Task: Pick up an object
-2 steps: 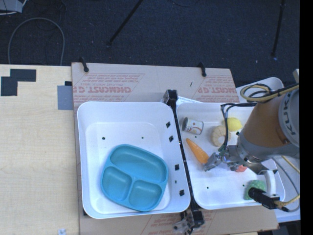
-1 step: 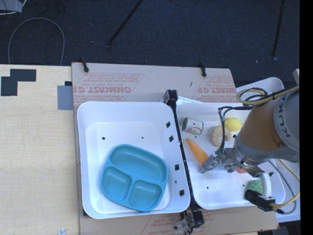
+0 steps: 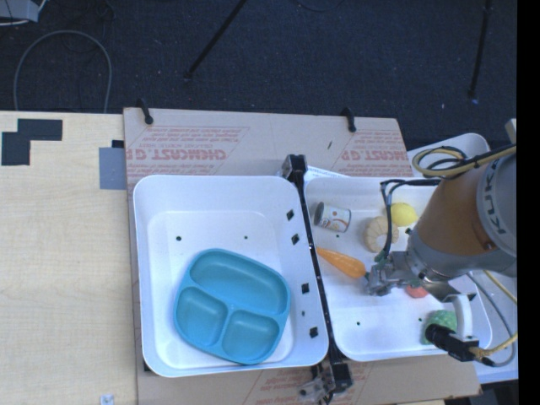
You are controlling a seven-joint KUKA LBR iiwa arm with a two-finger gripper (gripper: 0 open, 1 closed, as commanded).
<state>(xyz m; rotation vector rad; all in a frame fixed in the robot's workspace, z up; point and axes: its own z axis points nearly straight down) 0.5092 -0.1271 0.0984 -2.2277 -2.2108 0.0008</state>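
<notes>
Over on your far left, bare wood bench (image 3: 59, 251), with dark grey patches near its top edge. Next, left bin (image 3: 160, 201): a blue tray (image 3: 232, 305) with three compartments lies flat in it, low and toward the divider. Black clips run down the seam between the bins (image 3: 304, 260).

Cardboard sheet (image 3: 253, 146) sits under both bins. You can see printing on it behind the bins, upside down from this camera; too blurry for me to read reliably.

Right bin (image 3: 371, 344), going left to right: small can (image 3: 333, 218) on its side near the back, label unreadable. Carrot (image 3: 342, 263) lies flat just right of the divider, its right tip near the gripper (image 3: 380, 281). Pale lump (image 3: 380, 233) and a yellow ball (image 3: 403, 214) behind the gripper, close together. Red bit (image 3: 416, 292) just right of the gripper, mostly hidden by the arm (image 3: 460, 226). Green item (image 3: 440, 321) toward the front right.

Gripper is low over the bin floor, between the carrot and the red bit. Can't tell its finger state. The arm covers much of the bin's right side.
</notes>
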